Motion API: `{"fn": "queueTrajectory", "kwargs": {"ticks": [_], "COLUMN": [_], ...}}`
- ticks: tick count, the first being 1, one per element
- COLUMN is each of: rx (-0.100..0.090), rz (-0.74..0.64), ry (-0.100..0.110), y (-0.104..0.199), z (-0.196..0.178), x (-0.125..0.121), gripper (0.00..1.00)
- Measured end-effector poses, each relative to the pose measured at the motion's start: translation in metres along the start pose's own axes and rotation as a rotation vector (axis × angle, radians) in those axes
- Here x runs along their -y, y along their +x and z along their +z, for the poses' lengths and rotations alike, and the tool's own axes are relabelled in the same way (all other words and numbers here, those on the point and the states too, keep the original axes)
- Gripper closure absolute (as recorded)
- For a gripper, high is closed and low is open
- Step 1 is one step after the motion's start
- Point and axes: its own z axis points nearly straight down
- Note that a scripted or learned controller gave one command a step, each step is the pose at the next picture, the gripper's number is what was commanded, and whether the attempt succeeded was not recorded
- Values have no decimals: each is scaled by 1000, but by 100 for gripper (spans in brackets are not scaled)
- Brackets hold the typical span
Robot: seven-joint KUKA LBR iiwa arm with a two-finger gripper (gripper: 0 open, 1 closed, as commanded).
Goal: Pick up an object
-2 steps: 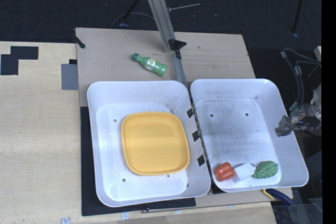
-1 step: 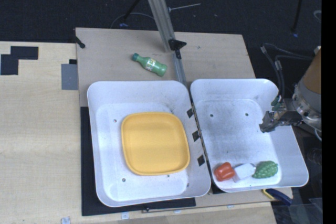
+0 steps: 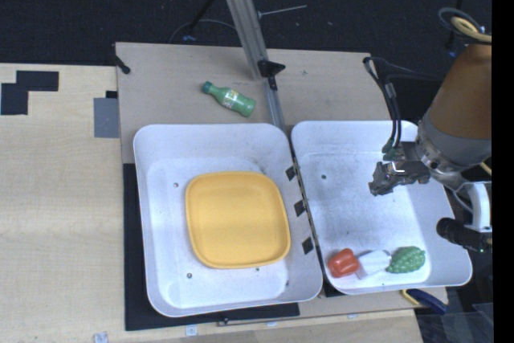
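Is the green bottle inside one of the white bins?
No, the green bottle lies on the bench, behind the left bin with the yellow plate.

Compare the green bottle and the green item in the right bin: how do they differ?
The green bottle lies on its side on the bare bench behind the left bin; the green bumpy item sits inside the right bin, at its near edge. The bottle is slim with a pale label band; the bumpy item is squat and knobbly. Both are green, and both lie apart from the gripper.

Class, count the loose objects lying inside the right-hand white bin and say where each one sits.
3, all near its front edge: a red pepper-like piece at front left, a small white item beside it, and a green bumpy piece right of that. The arm may hide more.
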Motion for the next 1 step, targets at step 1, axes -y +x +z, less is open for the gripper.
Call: {"fn": "queueTrajectory", "kwargs": {"ticks": [1], "rx": [0], "rz": [1], "ry": [0], "y": [44], "z": [9], "x": [-18], "gripper": [100]}}
